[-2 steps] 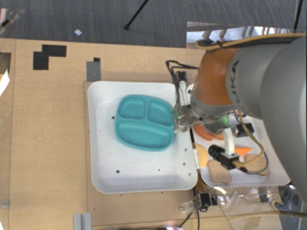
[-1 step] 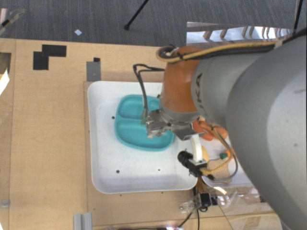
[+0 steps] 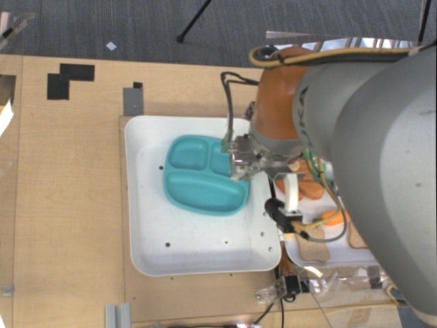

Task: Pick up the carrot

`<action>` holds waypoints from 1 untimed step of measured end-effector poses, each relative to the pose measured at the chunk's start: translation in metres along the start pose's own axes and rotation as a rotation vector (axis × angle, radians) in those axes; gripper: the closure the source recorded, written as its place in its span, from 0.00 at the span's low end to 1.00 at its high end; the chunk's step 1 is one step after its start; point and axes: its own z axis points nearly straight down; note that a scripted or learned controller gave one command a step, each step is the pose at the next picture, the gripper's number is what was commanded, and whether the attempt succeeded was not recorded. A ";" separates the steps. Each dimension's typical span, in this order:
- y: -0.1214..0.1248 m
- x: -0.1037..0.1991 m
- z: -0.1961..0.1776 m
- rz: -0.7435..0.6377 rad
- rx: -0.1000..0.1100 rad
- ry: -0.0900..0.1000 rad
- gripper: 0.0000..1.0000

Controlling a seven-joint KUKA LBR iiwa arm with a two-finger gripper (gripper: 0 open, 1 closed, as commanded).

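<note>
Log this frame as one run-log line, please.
arm: wrist over divide between bins | turquoise plate: in left bin | orange items: right bin, partly hidden | grasp: none seen

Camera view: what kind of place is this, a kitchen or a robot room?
Probably a robot lab: a grey arm reaches over white bins on a wooden bench, with loose cables.

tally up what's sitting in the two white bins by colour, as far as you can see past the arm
Teal: 1, divided plate
Orange: 2, piece and piece
Tan: 1, piece
Total: 4 visible; the arm hides much of the right bin.
</note>
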 end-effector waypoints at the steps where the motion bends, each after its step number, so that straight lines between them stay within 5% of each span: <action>1: 0.037 -0.044 -0.085 -0.294 -0.008 -0.002 1.00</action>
